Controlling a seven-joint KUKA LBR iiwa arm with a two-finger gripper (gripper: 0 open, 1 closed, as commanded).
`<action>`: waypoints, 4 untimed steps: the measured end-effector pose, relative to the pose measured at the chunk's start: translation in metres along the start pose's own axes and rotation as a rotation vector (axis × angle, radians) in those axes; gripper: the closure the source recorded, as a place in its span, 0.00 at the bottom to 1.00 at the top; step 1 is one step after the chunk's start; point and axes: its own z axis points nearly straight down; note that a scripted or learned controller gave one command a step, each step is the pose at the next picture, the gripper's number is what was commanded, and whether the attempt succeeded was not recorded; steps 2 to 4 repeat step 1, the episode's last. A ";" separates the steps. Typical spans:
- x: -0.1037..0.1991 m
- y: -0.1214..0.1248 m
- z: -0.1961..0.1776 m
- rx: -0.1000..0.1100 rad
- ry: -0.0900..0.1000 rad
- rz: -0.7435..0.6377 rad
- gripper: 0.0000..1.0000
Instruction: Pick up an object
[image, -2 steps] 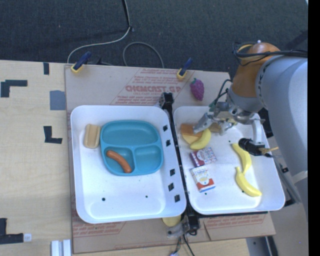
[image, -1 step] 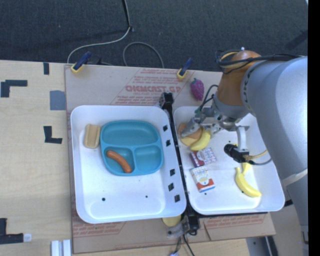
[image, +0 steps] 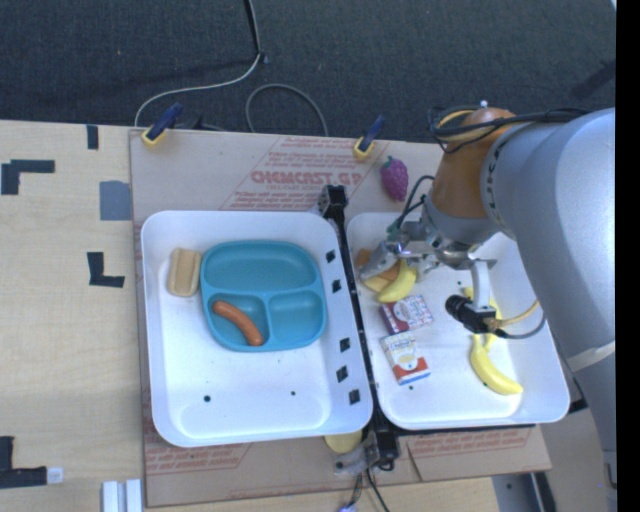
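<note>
Pincer (image: 400, 252) poised over a small yellow toy (image: 397, 285) in the right bin's (image: 540, 400) upper left; finger state cannot be told. Toy likely light, smooth, best gripped across its narrow middle.

This looks like a robot lab: a big grey robot arm (image: 560, 200), two white bins (image: 170, 400) clamped to cardboard (image: 290, 175), loose wire (image: 250, 70) at 12 o'clock.
</note>
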 end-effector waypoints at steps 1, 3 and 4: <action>0.000 0.000 -0.010 0.001 0.000 0.000 1.00; 0.000 0.000 -0.010 0.001 0.000 0.000 1.00; 0.000 0.000 -0.010 0.001 0.000 0.000 1.00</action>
